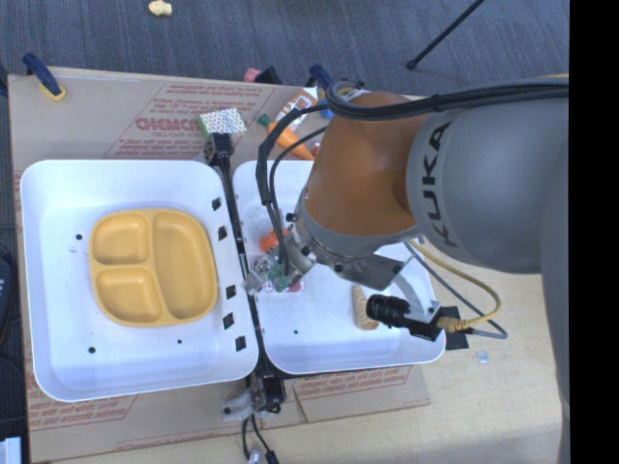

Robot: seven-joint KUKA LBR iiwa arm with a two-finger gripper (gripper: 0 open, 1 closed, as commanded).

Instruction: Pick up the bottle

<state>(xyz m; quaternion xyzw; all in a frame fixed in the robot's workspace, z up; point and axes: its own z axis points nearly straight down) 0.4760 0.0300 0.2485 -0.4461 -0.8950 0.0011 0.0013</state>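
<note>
Camera view: pincer [279,271] low in right bin [329,351].

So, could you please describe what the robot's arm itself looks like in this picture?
The arm is bulky and rounded, grey, with a broad orange band above the wrist and black KUKA lettering on the grey shell. Black cables loop over it, and a thin yellow cable trails beneath, by a black connector.

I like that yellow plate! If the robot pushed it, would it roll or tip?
Probably neither: the plate lies flat and wide in the left bin, so it would likely slide. Its three moulded sections suggest stiff plastic, probably light for its size.
</note>
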